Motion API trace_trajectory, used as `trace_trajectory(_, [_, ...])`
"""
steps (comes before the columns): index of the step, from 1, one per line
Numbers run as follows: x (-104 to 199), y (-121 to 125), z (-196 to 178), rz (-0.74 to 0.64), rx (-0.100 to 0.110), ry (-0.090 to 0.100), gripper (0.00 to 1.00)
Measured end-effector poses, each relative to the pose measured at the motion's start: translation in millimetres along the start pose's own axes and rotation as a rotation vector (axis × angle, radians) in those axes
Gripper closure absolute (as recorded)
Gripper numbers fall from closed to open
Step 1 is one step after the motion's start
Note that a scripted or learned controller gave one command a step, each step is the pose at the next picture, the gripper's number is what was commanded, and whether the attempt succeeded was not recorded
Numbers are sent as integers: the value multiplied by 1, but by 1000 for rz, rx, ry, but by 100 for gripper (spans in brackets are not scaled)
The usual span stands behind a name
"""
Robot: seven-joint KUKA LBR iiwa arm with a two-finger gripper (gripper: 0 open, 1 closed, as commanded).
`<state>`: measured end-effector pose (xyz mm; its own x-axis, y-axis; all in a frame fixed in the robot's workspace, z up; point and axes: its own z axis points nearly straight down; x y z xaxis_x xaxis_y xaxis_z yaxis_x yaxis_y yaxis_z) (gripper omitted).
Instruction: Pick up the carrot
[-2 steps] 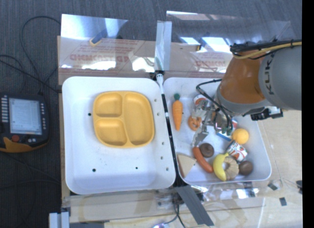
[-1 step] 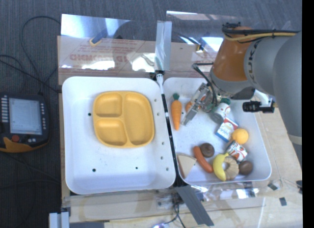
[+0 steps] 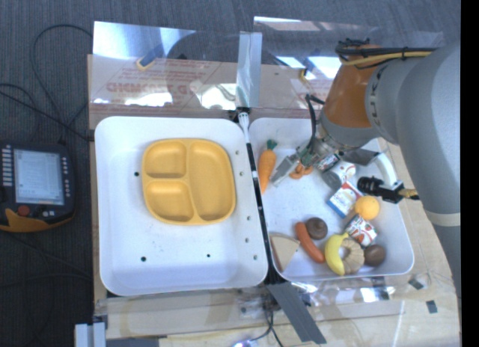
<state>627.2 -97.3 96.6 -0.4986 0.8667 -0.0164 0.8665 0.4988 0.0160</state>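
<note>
So the carrot point(image 3: 266, 168) is lying in the right bin point(image 3: 397, 259), tucked along its left wall, green top pointing away from me. My gripper point(image 3: 288, 171) is just right of it, low down, fingers spread a bit with nothing between them. Yellow divided plate point(image 3: 188, 180) sits in the left bin point(image 3: 120, 248).

Orange carrot point(image 3: 266, 166) with a small green top, lying lengthwise, green end pointing away from the camera, in the right bin against its left wall, tip toward the front
</note>
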Motion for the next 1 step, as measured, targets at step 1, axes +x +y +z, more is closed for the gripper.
trace_trajectory(1, [-49,-6,-20,142,17,12,0])
